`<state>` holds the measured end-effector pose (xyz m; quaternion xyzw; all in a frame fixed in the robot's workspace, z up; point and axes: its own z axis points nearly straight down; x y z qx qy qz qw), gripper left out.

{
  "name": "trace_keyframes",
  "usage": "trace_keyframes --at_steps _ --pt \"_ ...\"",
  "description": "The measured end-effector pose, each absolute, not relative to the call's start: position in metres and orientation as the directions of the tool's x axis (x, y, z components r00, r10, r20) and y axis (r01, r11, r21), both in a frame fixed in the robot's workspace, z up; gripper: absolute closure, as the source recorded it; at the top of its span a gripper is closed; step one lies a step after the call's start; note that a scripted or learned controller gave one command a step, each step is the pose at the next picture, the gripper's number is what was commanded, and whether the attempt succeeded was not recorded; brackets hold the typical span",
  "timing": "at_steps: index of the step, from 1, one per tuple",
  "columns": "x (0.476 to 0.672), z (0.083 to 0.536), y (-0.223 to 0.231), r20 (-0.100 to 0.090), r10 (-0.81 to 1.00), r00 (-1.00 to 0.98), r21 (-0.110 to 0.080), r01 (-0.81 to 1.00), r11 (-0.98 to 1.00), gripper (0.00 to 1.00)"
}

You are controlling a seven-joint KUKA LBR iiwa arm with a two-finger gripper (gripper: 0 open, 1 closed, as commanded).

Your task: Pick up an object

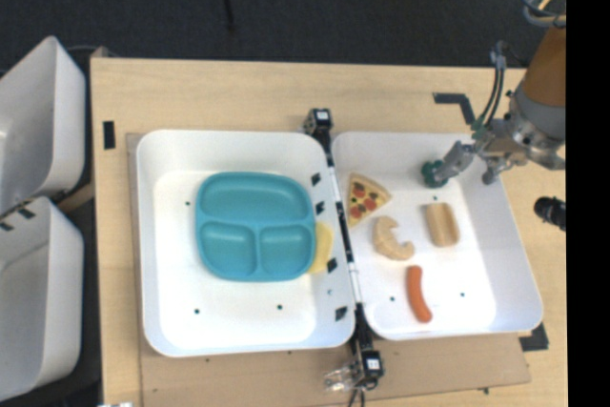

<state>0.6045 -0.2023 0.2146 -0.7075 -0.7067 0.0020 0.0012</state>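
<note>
In the right bin (pixel 496 286) lie a pizza slice (pixel 367 197), a curved tan pastry (pixel 391 239), a tan bread roll (pixel 440 224) and a red sausage (pixel 418 293). My gripper (pixel 437 172) hangs over the bin's upper part, reaching in from the right. Its teal tip sits just above the bread roll and to the right of the pizza slice. Nothing is visibly held in it.
The left bin (pixel 167 300) holds a teal divided plate (pixel 255 226) with a yellow piece (pixel 324 249) poking out from under its right edge. Clips line the seam between the bins (pixel 338 234). White containers (pixel 33 129) stand at the far left.
</note>
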Motion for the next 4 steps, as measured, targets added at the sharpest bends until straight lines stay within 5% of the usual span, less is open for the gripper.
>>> trace_keyframes --at_steps 2,3,4 --pt "0.600 0.109 -0.205 -0.001 1.000 0.004 -0.005 1.000 -0.004 0.00" --pt "0.602 0.125 -0.206 -0.002 1.000 0.007 0.004 1.000 -0.007 1.00" --pt "0.597 0.171 -0.206 -0.002 1.000 0.008 0.006 1.000 -0.008 1.00"
